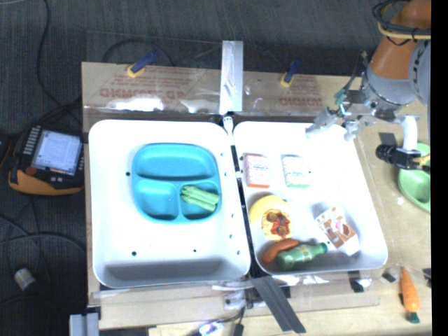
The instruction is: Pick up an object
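Right now the claw (334, 120) hangs at upper right of frame, over right bin (364, 187) top edge; can't tell its state. Nearest obj, green-white packet (296, 170), lies just below-left, long axis approx vertical.

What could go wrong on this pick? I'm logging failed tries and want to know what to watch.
The green bottle, red sausage and yellow plate lie touching near the right bin's front wall, so a grasp could catch two things or hit the wall. The hand hangs over the bin's far right corner, away from every item.
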### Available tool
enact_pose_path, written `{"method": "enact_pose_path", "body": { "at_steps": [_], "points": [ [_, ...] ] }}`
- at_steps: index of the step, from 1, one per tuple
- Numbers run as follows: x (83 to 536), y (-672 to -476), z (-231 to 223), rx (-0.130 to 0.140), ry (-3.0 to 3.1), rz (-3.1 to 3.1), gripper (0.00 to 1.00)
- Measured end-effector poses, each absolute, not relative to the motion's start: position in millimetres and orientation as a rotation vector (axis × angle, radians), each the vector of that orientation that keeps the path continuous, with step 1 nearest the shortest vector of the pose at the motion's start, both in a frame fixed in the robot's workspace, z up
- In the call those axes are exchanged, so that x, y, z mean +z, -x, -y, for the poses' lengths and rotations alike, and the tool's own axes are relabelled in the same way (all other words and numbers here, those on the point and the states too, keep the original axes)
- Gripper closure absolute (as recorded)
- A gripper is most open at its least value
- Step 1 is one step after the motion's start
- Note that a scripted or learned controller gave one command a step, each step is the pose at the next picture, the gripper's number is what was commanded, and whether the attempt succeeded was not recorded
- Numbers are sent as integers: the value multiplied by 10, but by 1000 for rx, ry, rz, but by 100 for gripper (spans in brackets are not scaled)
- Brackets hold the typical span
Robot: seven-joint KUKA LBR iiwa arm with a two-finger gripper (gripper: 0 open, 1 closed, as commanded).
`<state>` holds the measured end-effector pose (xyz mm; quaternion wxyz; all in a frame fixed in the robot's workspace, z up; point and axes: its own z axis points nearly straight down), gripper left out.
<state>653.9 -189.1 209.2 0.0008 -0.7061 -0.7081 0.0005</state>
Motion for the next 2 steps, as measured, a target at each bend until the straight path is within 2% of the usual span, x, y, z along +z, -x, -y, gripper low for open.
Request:
{"method": "enact_pose_path", "body": {
  "at_steps": [1, 2],
  "points": [
    [1535, -5721, 2225, 6, 2284, 2154, 0],
    [980, -4929, 2065, 0, 2239, 2192, 0]
  ]
}}
